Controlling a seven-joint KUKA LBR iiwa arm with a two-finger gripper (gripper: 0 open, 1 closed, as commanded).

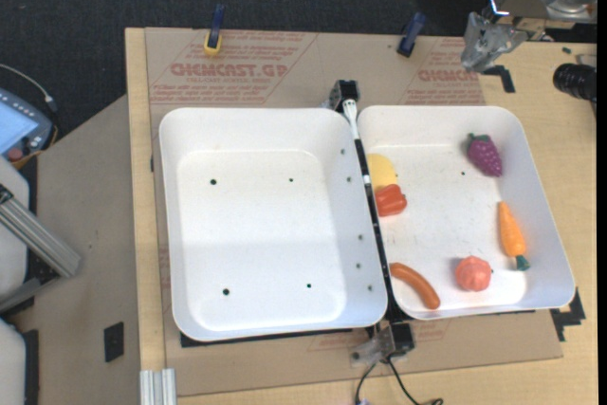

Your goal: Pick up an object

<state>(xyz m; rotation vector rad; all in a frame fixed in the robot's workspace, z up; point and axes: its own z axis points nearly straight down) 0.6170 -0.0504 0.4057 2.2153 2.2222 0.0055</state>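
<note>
Camera view, from above at a slant: a worktop (142, 204) of tan board carried two shallow white bins side by side. The left bin (261, 223) showed a bare white floor with a few small dark holes. The right bin (455, 204) touched it along a shared edge and held six toy foods. A purple grape bunch (484, 154) lay near the far right corner. A yellow piece (380, 170) rested against the dividing edge, with a red piece (390, 200) touching it on the near side. An orange carrot (511, 233) lay lengthwise along the right wall, its green end toward the viewer. A pink-red rounded fruit (473, 273) sat near the front right corner, just beside the carrot's green tip. An orange-red sausage (415, 285) lay slantwise at the front left corner. The end effector (486, 47) hung at the upper right, beyond the far rim of the right bin, above the board and well apart from every toy; whether it was spread or pressed together could not be told, and nothing was seen in its grip. A yellow clamp (214, 41) and a blue clamp (412, 33) stood at the board's far edge.
</note>
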